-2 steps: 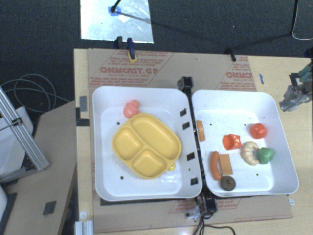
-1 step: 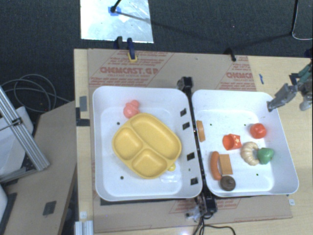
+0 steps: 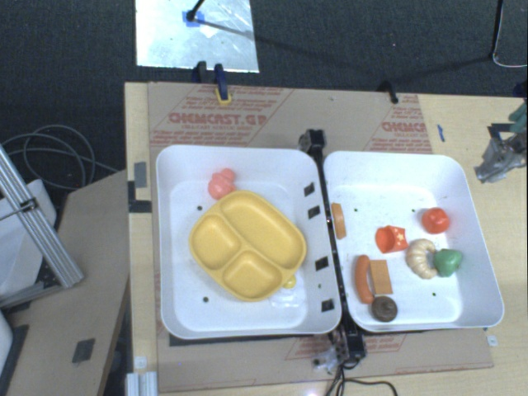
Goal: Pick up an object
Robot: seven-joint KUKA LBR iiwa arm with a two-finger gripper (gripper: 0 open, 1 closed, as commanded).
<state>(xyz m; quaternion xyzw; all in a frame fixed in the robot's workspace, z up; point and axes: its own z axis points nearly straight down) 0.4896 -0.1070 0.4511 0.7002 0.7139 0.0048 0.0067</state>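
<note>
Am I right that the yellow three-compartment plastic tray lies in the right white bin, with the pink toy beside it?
Not quite: the camera view shows the yellow three-compartment plastic tray in the left white bin, with the pink toy beside it.

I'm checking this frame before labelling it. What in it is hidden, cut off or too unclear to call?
- Gripper: cut off by the camera view's right edge, blurred; its state cannot be read.
- Small yellow piece: mostly hidden under the yellow three-compartment plastic tray in the left white bin; shape unknown.
- Dark brown round item in the right white bin: too small to identify.
</note>
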